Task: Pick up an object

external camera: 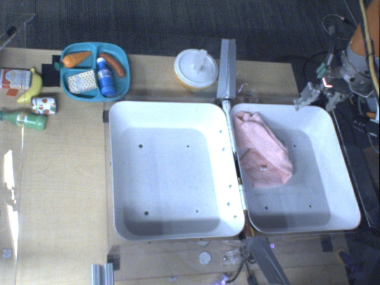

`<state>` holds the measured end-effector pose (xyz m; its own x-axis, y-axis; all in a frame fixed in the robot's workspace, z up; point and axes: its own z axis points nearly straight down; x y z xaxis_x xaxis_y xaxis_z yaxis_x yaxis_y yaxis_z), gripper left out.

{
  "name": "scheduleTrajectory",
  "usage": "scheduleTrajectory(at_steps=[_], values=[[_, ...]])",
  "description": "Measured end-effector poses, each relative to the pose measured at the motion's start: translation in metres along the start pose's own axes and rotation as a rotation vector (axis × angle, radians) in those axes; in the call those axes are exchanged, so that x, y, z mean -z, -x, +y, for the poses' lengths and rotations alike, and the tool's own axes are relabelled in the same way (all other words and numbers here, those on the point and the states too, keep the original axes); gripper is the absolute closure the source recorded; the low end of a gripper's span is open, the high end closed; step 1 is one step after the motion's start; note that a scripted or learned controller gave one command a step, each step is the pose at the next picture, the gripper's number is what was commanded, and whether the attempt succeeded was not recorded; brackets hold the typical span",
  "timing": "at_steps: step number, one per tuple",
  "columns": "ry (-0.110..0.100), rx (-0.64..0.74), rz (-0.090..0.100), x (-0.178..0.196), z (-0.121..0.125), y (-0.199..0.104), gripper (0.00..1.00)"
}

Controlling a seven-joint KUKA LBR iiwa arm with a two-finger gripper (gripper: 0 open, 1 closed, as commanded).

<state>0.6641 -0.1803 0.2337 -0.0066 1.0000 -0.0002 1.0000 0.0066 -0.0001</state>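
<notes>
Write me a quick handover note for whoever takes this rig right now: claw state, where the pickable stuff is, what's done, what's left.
Claw: above the top right corner of the right bin, holding nothing.
Pink cloth: crumpled in the right bin, against its left wall, toward the back. It is the one object in the bins.
Left bin: beside the right bin, the two meeting at a central divider.
Off to the bench's far left: a blue divided tray of toy food, plus a lidded cup behind the bins; neither is in a bin.
Done: no pick yet.
Left: bring the claw down over the cloth, grasp and lift it.
</notes>
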Motion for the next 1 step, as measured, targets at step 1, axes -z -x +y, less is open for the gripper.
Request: scheduleTrajectory(at_steps=[1], values=[[0.0, 0.101, 0.0, -0.122, -0.0454, -0.0011, 0.0]])
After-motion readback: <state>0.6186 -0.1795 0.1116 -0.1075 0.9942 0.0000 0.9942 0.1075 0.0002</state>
